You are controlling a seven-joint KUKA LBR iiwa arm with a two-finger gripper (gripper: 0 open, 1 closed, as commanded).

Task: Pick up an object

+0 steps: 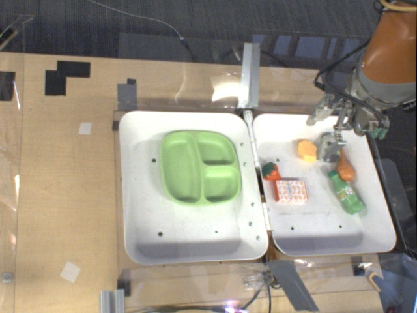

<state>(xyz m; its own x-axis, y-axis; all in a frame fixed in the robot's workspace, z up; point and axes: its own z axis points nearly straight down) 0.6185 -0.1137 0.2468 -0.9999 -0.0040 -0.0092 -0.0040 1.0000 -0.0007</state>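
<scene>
The right bin (365, 237) holds several small items. A yellow-orange piece (307, 150) lies near its middle back, and an orange carrot-shaped piece (346, 168) lies to the right of it. A green bottle (346, 195) sits just in front of the carrot. A pink patterned box (290, 191) and a small red item with a green top (270, 171) lie on the bin's left side. My gripper (330, 149) hangs over the back of this bin, between the yellow-orange piece and the carrot-shaped piece. I see nothing held in it.
The left bin (150, 233) holds a green divided plate (199, 166). A metal post (250, 77) stands behind the seam between the bins. The grey arm with its orange band (391, 51) comes in over the right bin's back right corner.
</scene>
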